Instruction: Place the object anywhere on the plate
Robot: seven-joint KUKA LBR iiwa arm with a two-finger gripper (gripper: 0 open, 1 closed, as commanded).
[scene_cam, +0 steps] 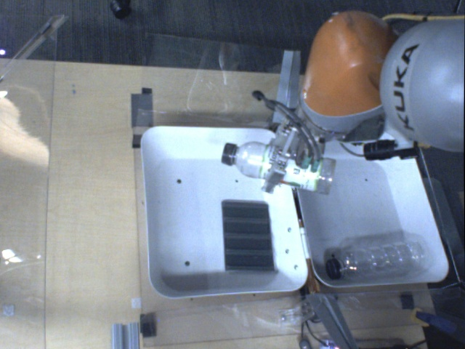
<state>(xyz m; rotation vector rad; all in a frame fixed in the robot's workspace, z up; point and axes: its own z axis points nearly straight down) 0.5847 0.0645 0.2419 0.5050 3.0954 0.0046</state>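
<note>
A pale wooden bench top (80,217) fills most of the scene, its grain running lengthwise. Beyond its far edge lies a dark, finely ribbed floor covering (218,9). A clear sheet (25,137) stands over the bench's left part, catching a bright whitish glare near the left edge and a few small highlights lower down. Small dark brackets (143,104) sit on the bench. A black cable end (120,2) hangs over the dark floor at the top. Light is even and soft.
</note>
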